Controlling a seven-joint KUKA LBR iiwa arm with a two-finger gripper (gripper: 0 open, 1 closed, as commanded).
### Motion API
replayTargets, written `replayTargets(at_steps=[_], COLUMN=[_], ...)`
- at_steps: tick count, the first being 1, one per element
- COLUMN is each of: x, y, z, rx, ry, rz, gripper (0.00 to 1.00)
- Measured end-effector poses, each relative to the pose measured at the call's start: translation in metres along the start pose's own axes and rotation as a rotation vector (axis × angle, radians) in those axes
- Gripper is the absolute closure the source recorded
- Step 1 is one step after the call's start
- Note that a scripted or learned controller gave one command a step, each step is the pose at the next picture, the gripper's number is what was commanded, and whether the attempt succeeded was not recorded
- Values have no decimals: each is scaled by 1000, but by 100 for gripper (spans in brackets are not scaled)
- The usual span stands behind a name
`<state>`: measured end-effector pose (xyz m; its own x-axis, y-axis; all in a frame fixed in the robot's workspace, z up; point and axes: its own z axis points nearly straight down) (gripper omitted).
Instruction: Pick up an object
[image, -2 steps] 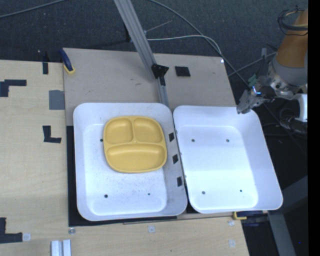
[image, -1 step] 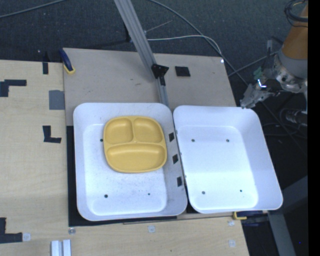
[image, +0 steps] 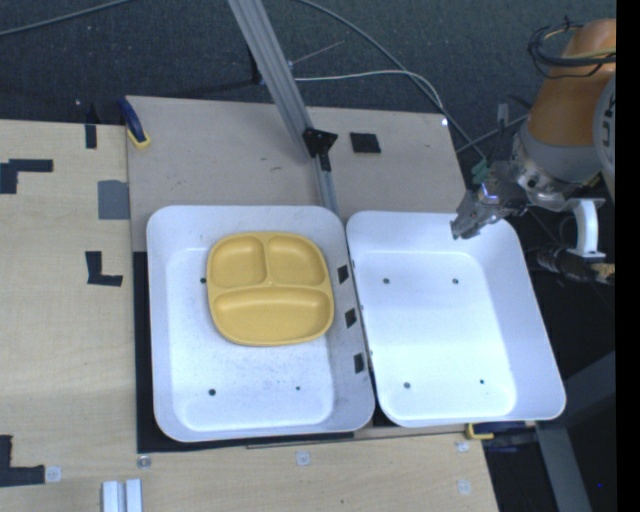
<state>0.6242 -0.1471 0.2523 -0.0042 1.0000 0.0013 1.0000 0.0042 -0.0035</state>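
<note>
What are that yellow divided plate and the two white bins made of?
The yellow divided plate looks like moulded plastic: one even colour, soft rounded ridges between its three sections, a dull sheen. The left bin and the right bin look like thin formed plastic, smooth and slightly glossy with rounded corners, though coated metal cannot be ruled out.

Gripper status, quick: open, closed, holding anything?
Gripper: cannot be told whether open or closed; nothing seen held. It sits over the right bin's upper right rim, far from the yellow plate.
</note>
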Motion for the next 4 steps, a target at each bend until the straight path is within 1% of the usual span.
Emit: replayTargets(at_steps=[1,2,3,4], x=[45,88,128,166], y=[-22,-45,-76,-97], z=[16,10,21,22], rx=[1,-1,2,1], ry=[0,0,0,0], rz=[0,-1,0,0], gripper=[100,100,100,100])
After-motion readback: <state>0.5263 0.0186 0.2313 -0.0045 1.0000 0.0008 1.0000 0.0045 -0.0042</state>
